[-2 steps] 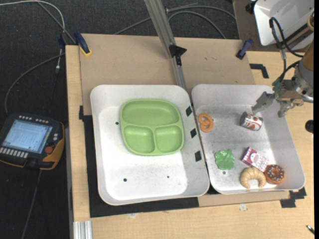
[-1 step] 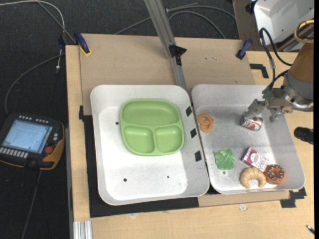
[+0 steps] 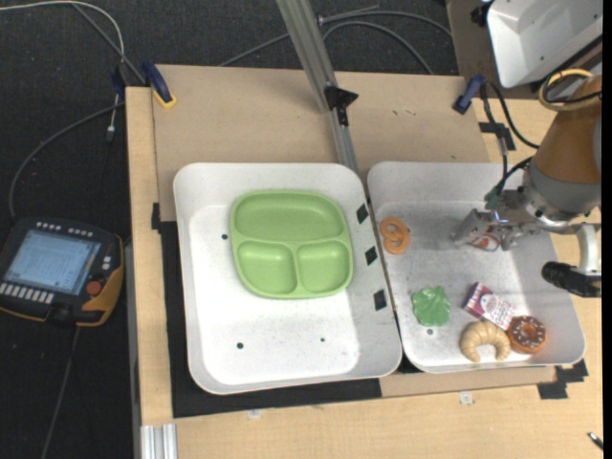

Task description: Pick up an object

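My gripper hangs low over the upper part of the right bin, its fingers spread open. A small red and white object lies just beneath it, partly hidden, with nothing visibly clamped. Elsewhere in this bin lie an orange pretzel at the left wall, a green leafy toy, a pink and white packet, a croissant and a chocolate donut near the front right corner.
The left bin holds a green divided plate. A slanted metal pole runs down to the gap between the bins. Blue clamps grip the bench's back corners. A teach pendant lies on the floor at left.
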Controlling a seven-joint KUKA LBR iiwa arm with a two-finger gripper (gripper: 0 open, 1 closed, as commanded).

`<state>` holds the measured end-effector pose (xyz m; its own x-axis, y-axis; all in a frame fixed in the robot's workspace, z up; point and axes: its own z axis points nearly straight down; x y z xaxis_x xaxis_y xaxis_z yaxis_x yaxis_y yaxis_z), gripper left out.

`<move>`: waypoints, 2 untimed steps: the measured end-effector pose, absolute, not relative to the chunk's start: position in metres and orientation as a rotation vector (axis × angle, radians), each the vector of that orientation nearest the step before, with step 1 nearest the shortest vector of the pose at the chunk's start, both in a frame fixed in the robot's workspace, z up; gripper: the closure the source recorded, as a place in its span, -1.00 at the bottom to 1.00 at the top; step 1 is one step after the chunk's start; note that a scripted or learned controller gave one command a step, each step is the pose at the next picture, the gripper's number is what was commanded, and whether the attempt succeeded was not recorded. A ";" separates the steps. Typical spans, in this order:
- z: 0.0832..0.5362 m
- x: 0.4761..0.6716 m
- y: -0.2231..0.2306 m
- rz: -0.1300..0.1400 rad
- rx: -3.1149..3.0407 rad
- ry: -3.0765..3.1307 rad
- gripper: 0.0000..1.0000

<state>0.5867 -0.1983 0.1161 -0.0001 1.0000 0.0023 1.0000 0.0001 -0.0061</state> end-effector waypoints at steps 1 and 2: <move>0.085 0.587 -0.198 0.001 -2.220 -2.221 -1.00; 0.099 0.589 -0.199 -0.003 -2.224 -2.226 1.00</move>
